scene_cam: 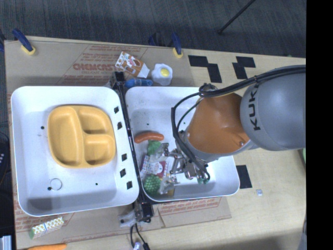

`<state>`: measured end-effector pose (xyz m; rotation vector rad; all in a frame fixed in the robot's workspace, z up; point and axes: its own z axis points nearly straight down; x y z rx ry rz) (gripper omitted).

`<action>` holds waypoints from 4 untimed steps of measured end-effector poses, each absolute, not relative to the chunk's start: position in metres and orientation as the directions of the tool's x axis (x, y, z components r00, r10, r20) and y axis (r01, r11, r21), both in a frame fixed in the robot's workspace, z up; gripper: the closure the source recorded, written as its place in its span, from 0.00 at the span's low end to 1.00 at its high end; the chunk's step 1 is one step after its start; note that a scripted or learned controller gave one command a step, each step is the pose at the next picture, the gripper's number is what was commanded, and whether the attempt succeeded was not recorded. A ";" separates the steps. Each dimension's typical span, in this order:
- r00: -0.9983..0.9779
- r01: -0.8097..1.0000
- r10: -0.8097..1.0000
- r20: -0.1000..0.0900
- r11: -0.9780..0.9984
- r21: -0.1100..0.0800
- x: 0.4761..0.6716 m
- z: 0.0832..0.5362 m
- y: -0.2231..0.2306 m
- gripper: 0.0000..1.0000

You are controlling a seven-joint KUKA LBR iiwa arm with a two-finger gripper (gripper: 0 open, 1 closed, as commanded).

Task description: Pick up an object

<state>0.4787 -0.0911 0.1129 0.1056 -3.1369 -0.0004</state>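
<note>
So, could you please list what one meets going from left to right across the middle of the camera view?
Left bin → yellow divided tray → right bin → sausage → gripper → orange band → grey arm.

Left bin [21, 139]: held a divided tray [81, 135].
Right bin [151, 100]: held a toy sausage [149, 136], with packets [154, 166] just in front of it.
Gripper [179, 165]: hung over the right bin, beside the packets.
</note>
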 end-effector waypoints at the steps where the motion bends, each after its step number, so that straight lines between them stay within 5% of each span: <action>1: -0.998 -0.067 -0.067 0.002 0.998 0.001 0.479 0.113 -0.091 0.00; 4: -0.998 -0.067 -0.067 0.002 0.998 0.001 0.479 0.113 -0.091 0.00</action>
